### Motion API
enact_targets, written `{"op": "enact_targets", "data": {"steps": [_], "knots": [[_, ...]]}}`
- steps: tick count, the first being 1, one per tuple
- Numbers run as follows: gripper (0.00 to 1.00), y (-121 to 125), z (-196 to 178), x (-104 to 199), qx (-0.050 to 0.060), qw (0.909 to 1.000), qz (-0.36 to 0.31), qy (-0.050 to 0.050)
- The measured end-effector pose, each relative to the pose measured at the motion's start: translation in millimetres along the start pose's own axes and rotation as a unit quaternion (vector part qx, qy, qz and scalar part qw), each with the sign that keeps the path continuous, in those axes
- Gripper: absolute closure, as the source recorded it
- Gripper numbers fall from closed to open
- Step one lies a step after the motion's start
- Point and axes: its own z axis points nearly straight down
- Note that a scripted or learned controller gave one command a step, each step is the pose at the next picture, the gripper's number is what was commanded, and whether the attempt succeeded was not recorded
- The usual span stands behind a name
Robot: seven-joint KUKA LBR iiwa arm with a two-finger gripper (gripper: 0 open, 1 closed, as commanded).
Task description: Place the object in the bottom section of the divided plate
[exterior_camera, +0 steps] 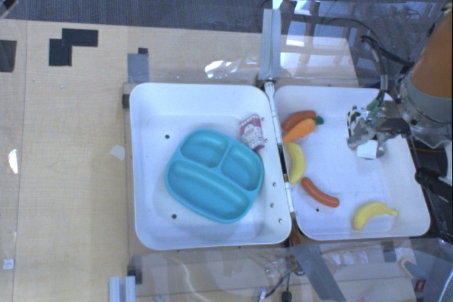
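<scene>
A light blue divided plate lies in the left bin, with two small sections at its upper side and one long section along its lower side. A red and white packet rests against the plate's upper right rim. My gripper hangs over the right part of the right bin, far from the plate. A small white block sits directly under the gripper; I cannot tell whether it is held.
The right bin holds an orange carrot, a brown sausage, a yellow banana, a red sausage and a second banana. A raised divider separates the two bins.
</scene>
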Motion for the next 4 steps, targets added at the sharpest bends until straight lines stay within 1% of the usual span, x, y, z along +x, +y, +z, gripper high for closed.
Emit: {"op": "enact_targets", "data": {"steps": [1,2,3,4], "knots": [[1.0,44,23,9,0.001,0.9958,0.092,0.0],[1.0,89,30,37,0.001,0.9977,0.067,0.0],[0.0,89,30,37,0.001,0.9977,0.067,0.0],[0.0,128,60,27,0.001,0.9975,0.07,0.0]]}}
